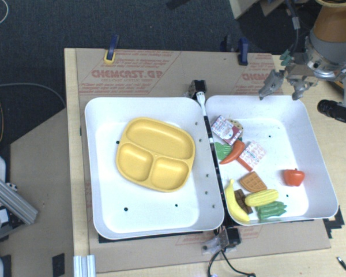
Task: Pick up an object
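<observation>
My gripper (284, 89) hangs above the far rim of the right bin (314, 149), its two fingers spread open with nothing between them. In that bin lie a red tomato (293, 177), an orange carrot (233, 152), a green leafy piece (222, 151), a red-and-white wrapper (226, 128), a pink-patterned packet (253, 154), a brown cracker (252, 183), a banana (235, 205), a corn cob (261, 198) and a green vegetable (271, 210). All of them sit well below and in front of the gripper.
The left bin (101, 172) holds a yellow divided plate (155, 153). Both bins rest on a cardboard sheet (161, 71) clamped at the back by a yellow clamp (111, 52) and a blue clamp (243, 49). A black clip (198, 88) joins the bins.
</observation>
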